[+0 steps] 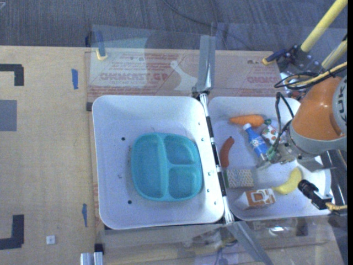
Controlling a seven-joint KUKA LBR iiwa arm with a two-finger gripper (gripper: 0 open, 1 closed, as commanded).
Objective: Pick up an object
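Even, diffuse overhead light, the left white bin [110,115] bright but not blown out, soft faint shadows under the teal tray [165,166], mild overall softness — glare on clear panels far side.

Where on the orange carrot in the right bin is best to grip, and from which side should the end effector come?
Probably grip the carrot at its thick middle, coming straight down from above with the jaws across its short width. It lies flat and roughly left to right near the bin's far wall, with bare floor in front, though the blue bottle lies close to its near side.
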